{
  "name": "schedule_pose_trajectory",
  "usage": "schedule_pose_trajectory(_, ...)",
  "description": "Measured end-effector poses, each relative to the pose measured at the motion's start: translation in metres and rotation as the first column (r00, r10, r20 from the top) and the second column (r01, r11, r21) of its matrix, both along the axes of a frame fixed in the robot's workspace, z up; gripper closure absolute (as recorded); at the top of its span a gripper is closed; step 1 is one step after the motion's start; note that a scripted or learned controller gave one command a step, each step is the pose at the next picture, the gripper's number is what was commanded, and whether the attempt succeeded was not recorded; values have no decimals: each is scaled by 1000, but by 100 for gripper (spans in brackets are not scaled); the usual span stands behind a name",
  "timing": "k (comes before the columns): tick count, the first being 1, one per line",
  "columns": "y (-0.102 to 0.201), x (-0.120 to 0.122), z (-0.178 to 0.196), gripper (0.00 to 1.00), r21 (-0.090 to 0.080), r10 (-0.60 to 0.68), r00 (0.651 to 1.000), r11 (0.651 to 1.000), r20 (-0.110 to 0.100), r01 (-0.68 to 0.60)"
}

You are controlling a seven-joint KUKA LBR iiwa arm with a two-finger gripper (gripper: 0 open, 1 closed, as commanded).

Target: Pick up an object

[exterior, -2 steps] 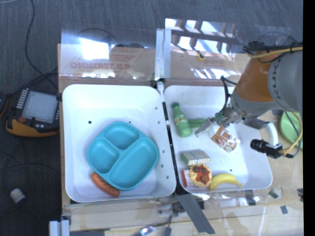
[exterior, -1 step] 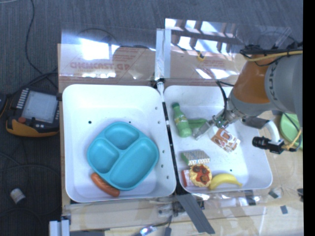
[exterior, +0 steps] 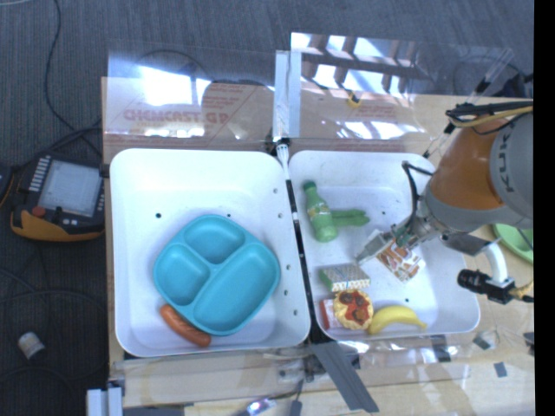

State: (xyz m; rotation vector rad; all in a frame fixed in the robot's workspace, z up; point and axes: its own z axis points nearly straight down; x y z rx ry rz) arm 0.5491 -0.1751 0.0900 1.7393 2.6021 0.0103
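The arm enters from the right, its orange band over the right bin's [exterior: 381,167] right wall, and the gripper [exterior: 392,243] hangs low in the middle of that bin. Whether the claw is wide, narrow or closed on anything cannot be told, as the wrist and a small patterned packet [exterior: 404,261] crowd together at its tip; the packet lies right at the tip, contact unclear.

Around it the bin is busy. A green bottle [exterior: 320,215] lies to the left, close to the dividing wall, with a green piece [exterior: 354,218] just beside it on its right. Nearer, a small grey grater-like item [exterior: 347,276] sits above a round pizza toy [exterior: 351,308], and a yellow banana [exterior: 395,320] lies along the near wall just right of the pizza.

The far part of the right bin is bare white floor, as is the strip by its right wall.

The left bin [exterior: 173,172] holds a blue divided plate [exterior: 217,273] near its centre, and an orange sausage [exterior: 185,326] rests at the plate's near-left edge. Its far half is open floor.
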Motion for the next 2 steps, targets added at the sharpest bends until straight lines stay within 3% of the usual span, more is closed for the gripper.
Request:
schedule_pose_trajectory(1, 2, 2, 10, 100, 5, 2, 1000, 1000, 3, -2)
schedule_pose_trajectory(2, 31, 72, 108, 100, 3, 155, 988, 988, -12, -155)
